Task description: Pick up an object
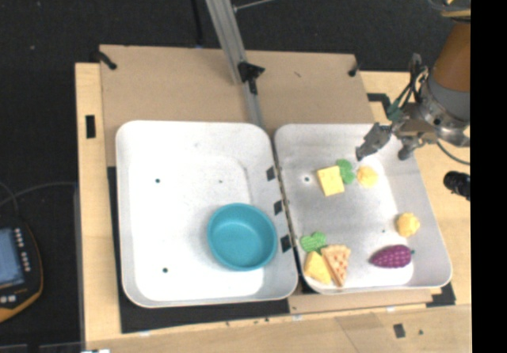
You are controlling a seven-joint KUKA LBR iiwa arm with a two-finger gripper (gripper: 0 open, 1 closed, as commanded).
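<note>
- The jaws [386,140] hang over the upper right part of the right bin [352,136], with one dark finger pointing down-left and another to its right; they look spread apart with nothing between them.
- The nearest candidates lie just below and left of the jaws: a small yellow round toy [367,176], a green piece [345,168] touching a yellow block [330,181].
- Farther off in the same bin lie another yellow round toy [407,224], a purple grape bunch [391,256], and at the near edge a waffle-patterned wedge [338,263] beside a yellow wedge [318,267] and a green leafy piece [313,241].
- The left bin [158,153] holds a blue bowl [238,236].
- Risk, as I judge it: the green piece, block and round toy crowd together, so a descending finger may land on top of one and push it aside rather than straddle it.
- The round toy may also roll out as the jaws close.
- The arm [453,66] enters from the right, its orange band above the grey wrist, which tilts the jaws inward over the bin; both stay clear of the worktop [198,86].
</note>
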